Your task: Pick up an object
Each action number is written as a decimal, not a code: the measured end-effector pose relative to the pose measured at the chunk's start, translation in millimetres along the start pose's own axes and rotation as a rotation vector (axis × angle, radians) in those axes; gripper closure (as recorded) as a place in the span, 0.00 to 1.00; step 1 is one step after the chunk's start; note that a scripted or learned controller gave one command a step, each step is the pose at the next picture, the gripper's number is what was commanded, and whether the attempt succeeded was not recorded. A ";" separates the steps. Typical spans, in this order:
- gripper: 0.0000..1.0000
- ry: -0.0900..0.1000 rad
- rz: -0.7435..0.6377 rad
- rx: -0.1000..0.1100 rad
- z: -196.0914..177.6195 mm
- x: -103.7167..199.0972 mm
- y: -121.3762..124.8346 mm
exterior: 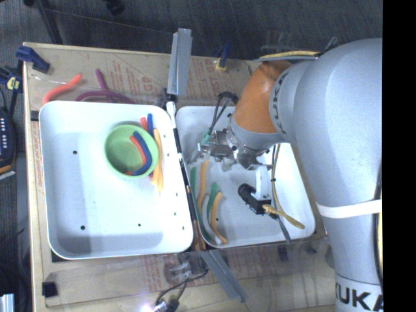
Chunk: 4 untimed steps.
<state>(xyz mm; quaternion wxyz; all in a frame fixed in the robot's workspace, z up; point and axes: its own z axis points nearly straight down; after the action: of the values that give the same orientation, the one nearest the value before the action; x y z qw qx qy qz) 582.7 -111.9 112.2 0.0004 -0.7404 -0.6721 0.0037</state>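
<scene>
Grey metal gripper (216, 149) sits low in the right bin (296, 226), and you cannot tell whether it is open or closed. Just beside it, slim curved sticks (203, 182), tan and green, lie bunched along that bin's left wall. The arm (344, 142), smooth and bulky, covers the bin's right side. The left bin (78, 200) holds a round green bowl (120, 151) with red, blue and orange strips (138, 148).

The left bin (65, 200) and right bin (244, 229) look like smooth white plastic, the green bowl (117, 150) like glossy plastic, and the bench (117, 67) like matt wood.
</scene>
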 end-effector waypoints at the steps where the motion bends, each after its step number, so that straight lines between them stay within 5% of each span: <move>1: 1.00 -0.002 -0.005 0.000 -9.5 -0.1 0.1; 2: 0.00 -0.003 -0.006 0.000 -9.5 0.0 0.2; 3: 0.00 0.001 -0.054 -0.004 20.0 -1.4 11.0; 4: 1.00 0.003 -0.059 -0.002 10.1 0.0 11.3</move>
<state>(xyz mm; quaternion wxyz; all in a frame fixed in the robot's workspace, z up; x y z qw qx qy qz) 593.9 -113.0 102.0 0.0010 -0.7204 -0.6936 0.0018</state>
